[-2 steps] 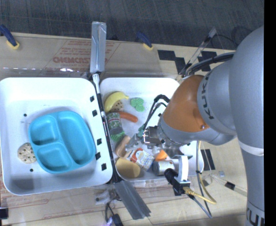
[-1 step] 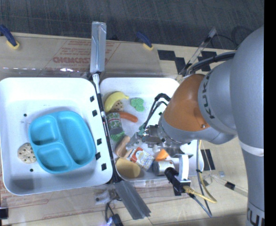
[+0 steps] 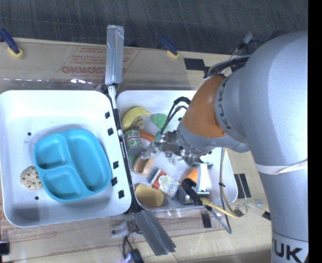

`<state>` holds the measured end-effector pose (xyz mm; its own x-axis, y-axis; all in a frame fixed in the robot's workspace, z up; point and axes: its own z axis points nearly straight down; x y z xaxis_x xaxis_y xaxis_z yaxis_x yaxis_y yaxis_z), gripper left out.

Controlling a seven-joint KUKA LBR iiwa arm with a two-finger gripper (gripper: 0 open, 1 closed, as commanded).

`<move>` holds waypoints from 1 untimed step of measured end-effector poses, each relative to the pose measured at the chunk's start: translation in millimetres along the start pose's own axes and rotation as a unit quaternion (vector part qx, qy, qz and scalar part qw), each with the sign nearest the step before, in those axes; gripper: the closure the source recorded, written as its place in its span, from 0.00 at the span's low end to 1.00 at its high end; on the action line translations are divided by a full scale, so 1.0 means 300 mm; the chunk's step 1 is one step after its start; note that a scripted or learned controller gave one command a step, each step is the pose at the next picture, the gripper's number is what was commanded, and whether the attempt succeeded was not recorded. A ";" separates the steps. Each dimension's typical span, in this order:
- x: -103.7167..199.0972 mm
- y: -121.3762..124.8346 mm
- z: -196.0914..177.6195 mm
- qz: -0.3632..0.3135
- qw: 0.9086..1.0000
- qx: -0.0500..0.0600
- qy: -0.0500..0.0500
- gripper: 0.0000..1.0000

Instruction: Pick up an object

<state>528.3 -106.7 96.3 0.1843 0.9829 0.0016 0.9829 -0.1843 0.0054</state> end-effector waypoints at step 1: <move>0.090 0.232 0.004 -0.048 0.999 0.000 0.000 0.00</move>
<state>601.7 -93.0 95.6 0.0893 0.9960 0.0013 0.9960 -0.0893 0.0058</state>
